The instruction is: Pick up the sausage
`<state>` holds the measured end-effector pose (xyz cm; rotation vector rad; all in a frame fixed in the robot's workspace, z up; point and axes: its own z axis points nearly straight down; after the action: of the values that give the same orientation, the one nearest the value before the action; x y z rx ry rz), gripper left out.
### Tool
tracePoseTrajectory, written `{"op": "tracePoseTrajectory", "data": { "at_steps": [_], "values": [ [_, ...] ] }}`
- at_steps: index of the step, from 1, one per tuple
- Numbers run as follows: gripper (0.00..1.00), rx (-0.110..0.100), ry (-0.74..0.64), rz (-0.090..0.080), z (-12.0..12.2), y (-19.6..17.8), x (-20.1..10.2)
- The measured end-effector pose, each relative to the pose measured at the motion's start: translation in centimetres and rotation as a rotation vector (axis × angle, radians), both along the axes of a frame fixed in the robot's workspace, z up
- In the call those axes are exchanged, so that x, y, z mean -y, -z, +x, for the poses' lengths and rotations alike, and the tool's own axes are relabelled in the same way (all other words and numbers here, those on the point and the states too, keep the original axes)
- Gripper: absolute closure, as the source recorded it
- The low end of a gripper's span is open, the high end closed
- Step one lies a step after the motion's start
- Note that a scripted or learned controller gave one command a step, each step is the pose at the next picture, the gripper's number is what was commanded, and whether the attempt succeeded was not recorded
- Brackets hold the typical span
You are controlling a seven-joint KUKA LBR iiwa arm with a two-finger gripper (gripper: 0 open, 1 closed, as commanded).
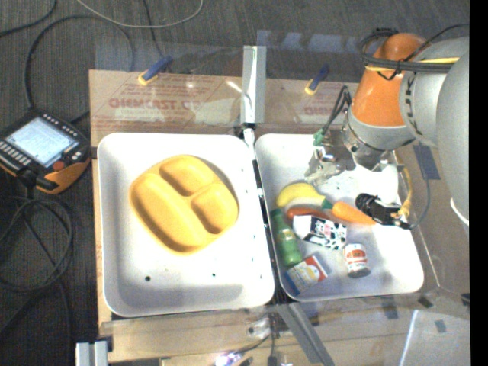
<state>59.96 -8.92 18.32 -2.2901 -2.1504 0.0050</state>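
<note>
Red print is running across the brown cardboard sheet (171,101) lying behind the two bins; it is looking like "CHINAKAST" or similar, but the letters are showing faint under a clear cover, so the reading is staying unsure. A second patch of the same red print is sitting further right on that sheet, cut off and unreadable. The handheld pendant (42,147) at left is showing a lit screen, text too small to read. The small can (356,259), the red-and-white carton (309,271) and the black-and-white packet (328,233) are carrying label graphics, nothing legible. The green bottle (287,242) label is blurring out.
</note>
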Motion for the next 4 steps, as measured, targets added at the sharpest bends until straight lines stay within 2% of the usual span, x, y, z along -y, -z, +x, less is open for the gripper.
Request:
{"op": "tracePoseTrajectory", "data": {
  "at_steps": [1,2,3,4],
  "values": [
    [1.0,-0.002,0.119,0.003,-5.9,0.1,-3.3],
    [1.0,0.002,-0.08,0.002,-7.7,-10.1,-4.8],
    [1.0,0.0,-0.051,0.001,-11.6,-8.8,-2.3],
    [1.0,-0.002,-0.052,0.001,-11.5,-9.6,-2.4]
  ]
}}
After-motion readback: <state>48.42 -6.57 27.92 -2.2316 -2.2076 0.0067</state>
